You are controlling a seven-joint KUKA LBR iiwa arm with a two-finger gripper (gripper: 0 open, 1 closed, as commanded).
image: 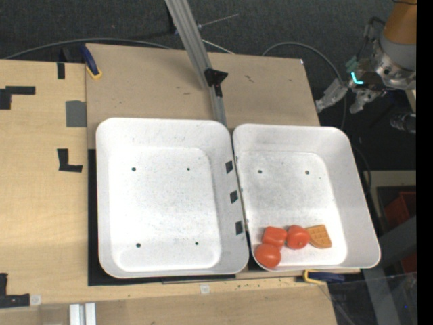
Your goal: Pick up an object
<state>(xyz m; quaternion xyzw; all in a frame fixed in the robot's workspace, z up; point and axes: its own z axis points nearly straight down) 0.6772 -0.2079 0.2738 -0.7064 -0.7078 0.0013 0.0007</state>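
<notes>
At the bench's far right corner, the gripper [353,95] hangs outside the bins, its fingers apart and holding nothing.

By the look of it the pick has not begun: three red pieces [281,242] and an orange cracker [319,236] cluster at the right bin's [291,141] near edge. The arm must next travel nearward and descend over one piece. No legible writing is visible.

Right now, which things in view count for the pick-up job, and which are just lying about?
For the job:
- three red pieces
- orange cracker-like piece
- right bin holding them
- gripper, off beyond the bin's far right corner

Lying about:
- left bin
- grey metal bar
- black tape marks
</notes>
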